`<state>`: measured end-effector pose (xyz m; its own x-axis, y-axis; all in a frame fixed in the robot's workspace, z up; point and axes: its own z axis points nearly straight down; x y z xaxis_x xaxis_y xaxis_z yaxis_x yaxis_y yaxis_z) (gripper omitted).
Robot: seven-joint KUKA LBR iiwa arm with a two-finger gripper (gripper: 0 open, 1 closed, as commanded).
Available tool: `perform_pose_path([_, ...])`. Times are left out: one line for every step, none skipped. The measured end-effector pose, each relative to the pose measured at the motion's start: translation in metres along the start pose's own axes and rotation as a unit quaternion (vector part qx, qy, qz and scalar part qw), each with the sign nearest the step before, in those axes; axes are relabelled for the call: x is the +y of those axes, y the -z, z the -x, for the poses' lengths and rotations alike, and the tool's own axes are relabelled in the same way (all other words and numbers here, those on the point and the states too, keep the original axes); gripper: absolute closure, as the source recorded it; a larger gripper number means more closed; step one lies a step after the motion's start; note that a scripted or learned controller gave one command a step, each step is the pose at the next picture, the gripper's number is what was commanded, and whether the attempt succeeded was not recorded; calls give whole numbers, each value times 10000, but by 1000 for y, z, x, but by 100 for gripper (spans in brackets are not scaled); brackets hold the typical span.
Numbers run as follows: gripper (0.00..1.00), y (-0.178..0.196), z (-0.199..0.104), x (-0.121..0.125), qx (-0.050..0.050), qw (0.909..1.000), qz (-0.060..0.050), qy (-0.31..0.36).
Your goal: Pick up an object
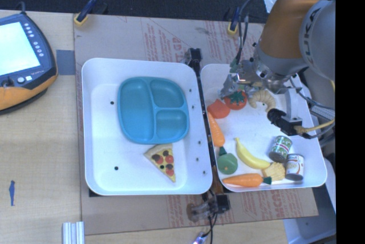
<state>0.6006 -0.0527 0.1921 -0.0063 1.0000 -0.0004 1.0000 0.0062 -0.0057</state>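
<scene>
The arm's gripper [236,86] hangs low over the back of the right bin [312,180], right above a red tomato [236,100]. Its fingers sit around the top of the tomato, and I cannot make out how they stand. A tan croissant [261,99] lies just right of the tomato. A red-orange round piece [218,109] lies to its left. Further forward in this bin are a long carrot [215,130], a green pepper [227,163], a banana [251,155], a second carrot [244,181], two small cans [280,147] [295,167] and a yellow piece [276,170].
The left bin [97,140] holds a blue divided plate [153,109] and a pizza slice [162,160]. A tablet-like pendant [21,60] lies at the far left of the bench. Clamps [194,58] [206,207] sit where the bins meet. Cables run along the right bin's right side.
</scene>
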Motion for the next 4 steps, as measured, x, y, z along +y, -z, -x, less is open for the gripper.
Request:
perform_pose_path([100,61,-68,-53,2,10000,5,-2])
perform_pose_path([100,64,-114,-117,-7,10000,3,12])
perform_pose_path([100,-93,-169,-121,15,10000,49,4])
perform_pose_path([0,-94,-167,-121,-5,10000,36,-9])
